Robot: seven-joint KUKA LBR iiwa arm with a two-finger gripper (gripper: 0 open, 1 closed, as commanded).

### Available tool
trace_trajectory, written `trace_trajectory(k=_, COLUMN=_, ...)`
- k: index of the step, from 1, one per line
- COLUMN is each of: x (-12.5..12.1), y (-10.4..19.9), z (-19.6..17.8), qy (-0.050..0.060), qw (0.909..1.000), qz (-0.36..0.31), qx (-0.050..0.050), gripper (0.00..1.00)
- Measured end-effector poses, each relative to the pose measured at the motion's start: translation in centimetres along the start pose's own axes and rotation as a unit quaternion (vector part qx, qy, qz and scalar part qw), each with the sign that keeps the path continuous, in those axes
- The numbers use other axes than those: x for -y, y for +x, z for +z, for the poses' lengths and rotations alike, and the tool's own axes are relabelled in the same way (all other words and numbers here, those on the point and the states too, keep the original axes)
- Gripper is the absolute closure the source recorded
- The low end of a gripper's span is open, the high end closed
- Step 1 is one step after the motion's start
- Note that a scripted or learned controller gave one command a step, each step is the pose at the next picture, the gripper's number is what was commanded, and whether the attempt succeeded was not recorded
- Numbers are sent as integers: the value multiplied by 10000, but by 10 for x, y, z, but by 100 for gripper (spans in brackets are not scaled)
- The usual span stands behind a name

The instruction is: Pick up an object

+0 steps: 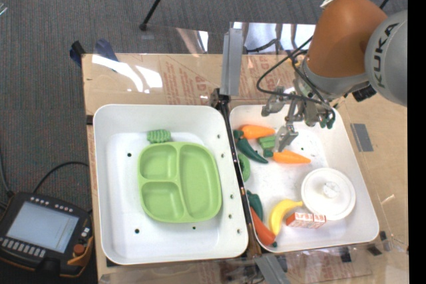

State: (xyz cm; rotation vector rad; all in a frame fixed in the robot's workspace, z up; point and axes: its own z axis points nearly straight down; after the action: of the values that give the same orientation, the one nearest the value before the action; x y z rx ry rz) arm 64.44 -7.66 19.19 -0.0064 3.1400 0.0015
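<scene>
The orange carrot (291, 157) lies in the right bin (353, 143), just below the pincer (286, 133), nothing held between the fingers, which look parted narrowly; another carrot (256, 131) and green peppers (256, 151) crowd to its left; a white lidded bowl (328, 193), banana (283, 211) and small carton (306, 219) sit further below. The step looks like the approach; next calls for descending squarely over one piece and closing.
</scene>
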Motion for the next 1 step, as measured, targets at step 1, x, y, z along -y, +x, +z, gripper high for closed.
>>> trace_trajectory(k=1, x=11, y=11, z=90, qy=7, qw=9998, qz=178, qx=27, gripper=0)
